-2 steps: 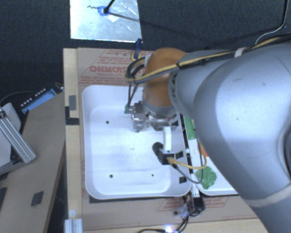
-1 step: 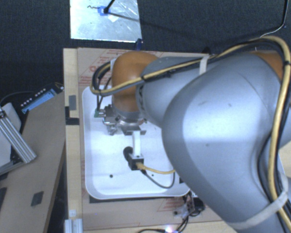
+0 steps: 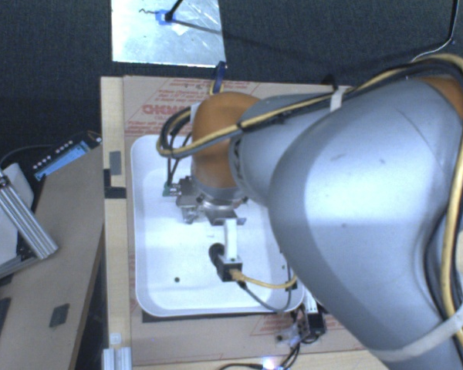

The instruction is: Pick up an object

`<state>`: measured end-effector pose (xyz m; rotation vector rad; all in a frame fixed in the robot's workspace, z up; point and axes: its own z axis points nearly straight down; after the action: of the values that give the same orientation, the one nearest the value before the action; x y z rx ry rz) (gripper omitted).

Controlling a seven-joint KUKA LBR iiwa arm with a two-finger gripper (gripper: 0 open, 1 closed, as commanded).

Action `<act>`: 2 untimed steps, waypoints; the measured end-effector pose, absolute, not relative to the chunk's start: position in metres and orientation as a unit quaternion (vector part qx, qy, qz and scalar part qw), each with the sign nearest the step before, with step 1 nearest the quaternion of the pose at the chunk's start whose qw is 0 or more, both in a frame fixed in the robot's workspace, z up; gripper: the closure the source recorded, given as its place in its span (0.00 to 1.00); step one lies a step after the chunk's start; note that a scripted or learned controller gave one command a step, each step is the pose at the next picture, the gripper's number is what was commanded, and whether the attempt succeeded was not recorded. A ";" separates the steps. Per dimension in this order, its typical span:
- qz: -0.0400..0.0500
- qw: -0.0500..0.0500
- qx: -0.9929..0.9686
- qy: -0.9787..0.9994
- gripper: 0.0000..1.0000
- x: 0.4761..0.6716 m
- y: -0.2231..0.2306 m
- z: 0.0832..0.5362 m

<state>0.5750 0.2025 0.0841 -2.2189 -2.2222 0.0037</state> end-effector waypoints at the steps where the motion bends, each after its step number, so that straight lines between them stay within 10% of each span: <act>1: -0.001 0.001 -0.705 -0.709 1.00 0.549 0.236 0.148; 2: 0.002 0.002 -0.707 -0.707 1.00 0.503 0.234 0.104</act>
<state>0.5034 0.2341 0.1039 -2.2186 -2.2200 0.0051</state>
